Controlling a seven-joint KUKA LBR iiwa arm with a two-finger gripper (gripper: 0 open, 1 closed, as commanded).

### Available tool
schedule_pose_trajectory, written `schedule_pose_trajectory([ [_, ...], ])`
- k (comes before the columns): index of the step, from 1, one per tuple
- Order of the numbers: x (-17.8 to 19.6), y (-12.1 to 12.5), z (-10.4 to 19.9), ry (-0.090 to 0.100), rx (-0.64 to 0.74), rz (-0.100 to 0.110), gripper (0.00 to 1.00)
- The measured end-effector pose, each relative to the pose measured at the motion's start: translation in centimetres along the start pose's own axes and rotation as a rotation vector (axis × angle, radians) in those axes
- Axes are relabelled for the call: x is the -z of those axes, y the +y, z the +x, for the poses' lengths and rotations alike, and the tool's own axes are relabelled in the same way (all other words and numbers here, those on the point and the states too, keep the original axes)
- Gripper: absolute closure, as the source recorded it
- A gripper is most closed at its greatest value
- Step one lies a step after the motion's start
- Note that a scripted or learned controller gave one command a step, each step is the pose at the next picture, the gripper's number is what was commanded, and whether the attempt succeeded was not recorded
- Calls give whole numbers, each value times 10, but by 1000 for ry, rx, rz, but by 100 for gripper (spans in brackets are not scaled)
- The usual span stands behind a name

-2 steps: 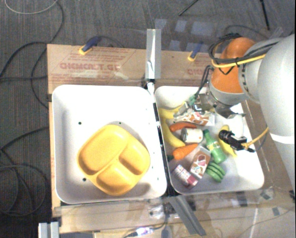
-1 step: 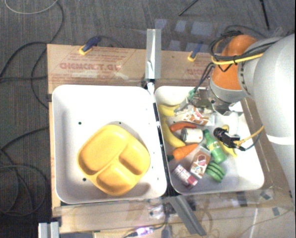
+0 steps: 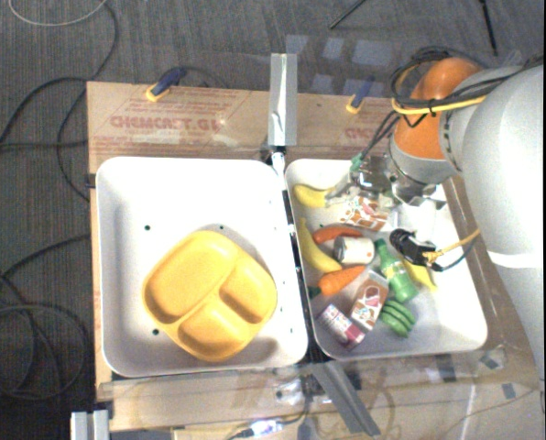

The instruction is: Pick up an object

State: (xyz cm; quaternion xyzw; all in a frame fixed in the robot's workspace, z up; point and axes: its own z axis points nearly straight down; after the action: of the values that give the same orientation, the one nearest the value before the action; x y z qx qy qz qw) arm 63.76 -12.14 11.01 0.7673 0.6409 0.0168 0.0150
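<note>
Carrot (image 3: pixel 343 280) in right bin (image 3: pixel 456 328), cardboard (image 3: pixel 181 126), grey carpet (image 3: pixel 35 246)

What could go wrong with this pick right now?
The gripper sits over the tight pile in the right bin: banana, carrot and small cartons touch, so it may grab two things or slip. It is also close to the bin's far wall and could bump it.

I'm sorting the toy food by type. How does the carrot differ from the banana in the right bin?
The carrot is orange with a green tip at one end; the banana is yellow. The carrot is short and straight, the banana long and curved. The carrot lies mid-bin, pointing roughly across it; the banana runs along the bin's left wall. Both lie flat among the other toys.
</note>
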Motion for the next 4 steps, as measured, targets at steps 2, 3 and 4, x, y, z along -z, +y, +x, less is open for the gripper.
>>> schedule_pose_trajectory([
  [2, 0, -7, 1, -10, -86, -15, 0],
  [3, 0, 0, 1, -9, -116, 4, 0],
  [4, 0, -2, 2, -9, -153, -9, 0],
])
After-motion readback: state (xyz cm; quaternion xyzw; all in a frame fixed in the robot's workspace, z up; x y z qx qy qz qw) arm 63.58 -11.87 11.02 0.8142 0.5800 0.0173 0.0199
